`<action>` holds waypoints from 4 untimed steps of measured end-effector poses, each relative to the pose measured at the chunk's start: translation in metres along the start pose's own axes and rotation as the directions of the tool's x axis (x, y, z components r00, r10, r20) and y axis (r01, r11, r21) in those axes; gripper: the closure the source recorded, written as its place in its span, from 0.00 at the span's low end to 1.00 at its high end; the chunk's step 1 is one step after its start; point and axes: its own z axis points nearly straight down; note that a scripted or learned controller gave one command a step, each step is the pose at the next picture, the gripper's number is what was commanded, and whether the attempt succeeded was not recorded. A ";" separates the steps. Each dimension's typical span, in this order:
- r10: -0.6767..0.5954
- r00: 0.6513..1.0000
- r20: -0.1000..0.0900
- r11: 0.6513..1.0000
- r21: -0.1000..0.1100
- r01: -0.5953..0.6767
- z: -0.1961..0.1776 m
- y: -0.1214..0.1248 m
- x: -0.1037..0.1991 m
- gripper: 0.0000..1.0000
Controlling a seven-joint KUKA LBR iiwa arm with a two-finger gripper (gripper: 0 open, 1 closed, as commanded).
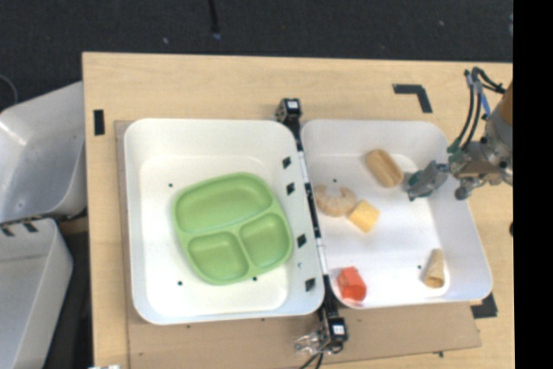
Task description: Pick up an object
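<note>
The right bin holds several small objects: a tan bread roll, a pale round cookie-like piece, a yellow block, a red piece at the front edge, and a tan cone at the front right. My gripper reaches in from the right edge and hangs over the right bin's right side, just right of the bread roll. Nothing shows between its fingers.
The left bin holds a green divided plate. A black-clipped divider runs between the two bins. Wooden bench surrounds them; a white box stands off the left side.
</note>
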 end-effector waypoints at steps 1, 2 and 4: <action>-0.003 1.000 0.003 1.000 -0.012 0.003 -0.006 0.002 0.000 0.00; -0.003 1.000 0.002 1.000 -0.009 0.003 0.041 -0.002 0.007 0.00; -0.001 1.000 0.002 1.000 -0.008 0.001 0.154 0.001 0.013 0.00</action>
